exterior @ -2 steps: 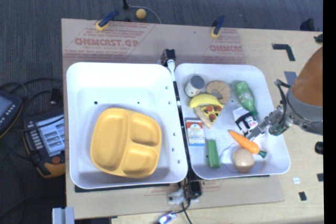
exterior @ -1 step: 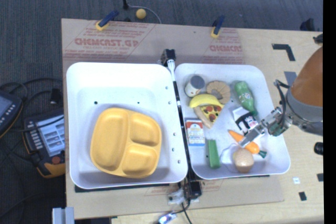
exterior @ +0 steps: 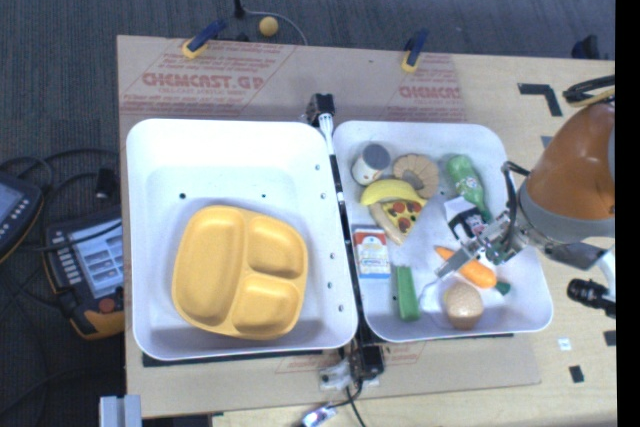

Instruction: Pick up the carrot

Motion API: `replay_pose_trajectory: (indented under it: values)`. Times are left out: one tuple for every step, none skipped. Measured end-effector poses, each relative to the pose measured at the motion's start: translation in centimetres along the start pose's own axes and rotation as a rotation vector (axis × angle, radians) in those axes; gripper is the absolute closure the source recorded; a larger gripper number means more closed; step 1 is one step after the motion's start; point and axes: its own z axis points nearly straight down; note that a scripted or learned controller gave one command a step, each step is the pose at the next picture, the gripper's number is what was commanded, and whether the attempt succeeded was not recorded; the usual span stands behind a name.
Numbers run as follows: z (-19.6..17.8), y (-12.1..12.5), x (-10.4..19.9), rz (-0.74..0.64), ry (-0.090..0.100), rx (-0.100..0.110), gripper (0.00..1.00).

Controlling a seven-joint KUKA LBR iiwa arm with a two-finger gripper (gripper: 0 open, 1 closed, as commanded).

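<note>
Carrot (exterior: 468,269) sits lower right in the right bin (exterior: 520,320), claw (exterior: 487,242) right over it; can't tell its state. Probably light, stiff, slick plastic, so grab mid-body across the thick part.

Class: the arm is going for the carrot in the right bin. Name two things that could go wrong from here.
1. The carrot lies tight among other items: a round tan toy sits just below it, so the gripper could nudge or grab that instead.
2. The carrot is slim and tilted, so it may slip out when lifted.
</note>
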Motion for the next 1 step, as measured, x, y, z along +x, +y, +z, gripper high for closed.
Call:
replay_pose_trajectory:
  values:
    - [1.26,0.68,0.43,-0.065,-0.037,-0.007,0.00]
